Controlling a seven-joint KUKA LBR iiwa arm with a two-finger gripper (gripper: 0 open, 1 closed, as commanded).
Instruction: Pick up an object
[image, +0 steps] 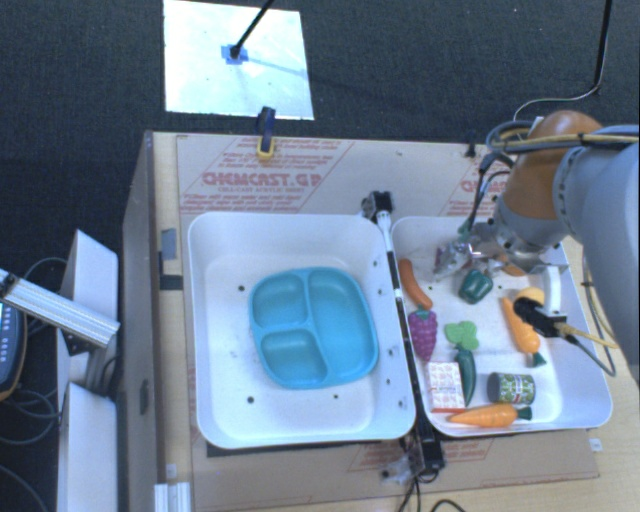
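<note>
My gripper hangs low over the back part of the right bin, with the grey arm and its orange band coming in from the right. A dark green pepper lies just in front of and below it. A red-orange sausage lies to its left by the bin's wall. Nothing can be made out held in the gripper.
The right bin also holds purple grapes, a green leafy piece, two carrots, a small can and a white packet. In the left bin lies a blue divided plate.
</note>
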